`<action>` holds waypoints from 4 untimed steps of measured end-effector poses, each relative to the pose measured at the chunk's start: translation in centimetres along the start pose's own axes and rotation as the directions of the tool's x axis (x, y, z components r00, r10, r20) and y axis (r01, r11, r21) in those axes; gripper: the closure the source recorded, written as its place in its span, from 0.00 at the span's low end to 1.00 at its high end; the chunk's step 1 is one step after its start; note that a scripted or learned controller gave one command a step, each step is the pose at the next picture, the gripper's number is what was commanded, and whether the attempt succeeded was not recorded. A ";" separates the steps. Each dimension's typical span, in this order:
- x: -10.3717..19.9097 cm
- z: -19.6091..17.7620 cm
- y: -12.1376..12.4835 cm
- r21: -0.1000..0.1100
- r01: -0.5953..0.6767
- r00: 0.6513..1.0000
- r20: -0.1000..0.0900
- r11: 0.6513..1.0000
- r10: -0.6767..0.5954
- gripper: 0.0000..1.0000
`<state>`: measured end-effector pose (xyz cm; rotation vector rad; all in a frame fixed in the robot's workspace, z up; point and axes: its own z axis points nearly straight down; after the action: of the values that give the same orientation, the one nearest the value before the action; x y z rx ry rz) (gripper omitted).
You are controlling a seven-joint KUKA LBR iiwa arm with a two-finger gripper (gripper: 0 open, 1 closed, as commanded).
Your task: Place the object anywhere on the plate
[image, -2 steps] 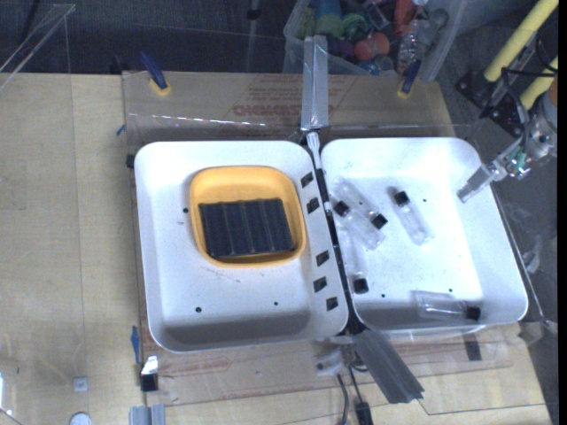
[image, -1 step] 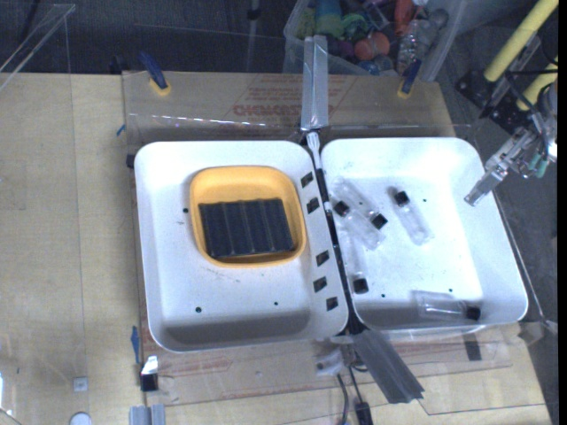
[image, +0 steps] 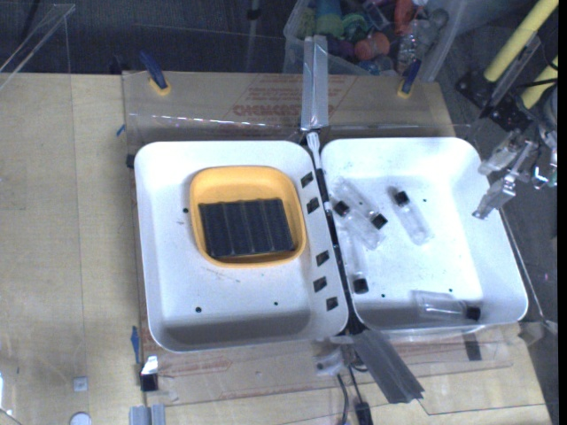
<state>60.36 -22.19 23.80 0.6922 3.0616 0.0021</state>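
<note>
A yellow plate [image: 205, 187] with rounded corners lies in the left bin [image: 168, 308]. A dark ridged rectangular block [image: 246, 228] rests flat on it and covers most of its middle. My gripper [image: 496, 187] hangs over the right rim of the right bin [image: 461, 162], well away from the plate, with nothing visibly held. Clear plastic vials with black caps lie in the right bin: two near the divider [image: 359, 218], one in the middle [image: 410, 217], and one at the front edge [image: 443, 305].
A raised divider with black clips [image: 321, 237] separates the two bins. A small black cap [image: 359, 283] lies near it in the right bin. A clear tub of colourful toys [image: 372, 16] stands behind the bins. Metal brackets [image: 381, 370] stick out at the front.
</note>
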 end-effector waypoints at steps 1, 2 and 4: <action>3.7 -5.5 -1.9 0.000 -0.012 1.000 0.004 1.000 0.012 0.00; 5.0 -5.7 -2.6 0.000 -0.075 0.997 -0.001 0.997 0.075 0.00; 5.5 -6.7 -2.7 0.000 -0.077 0.997 0.002 0.997 0.077 0.00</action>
<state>54.20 -22.25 30.51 0.8094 3.0308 0.0011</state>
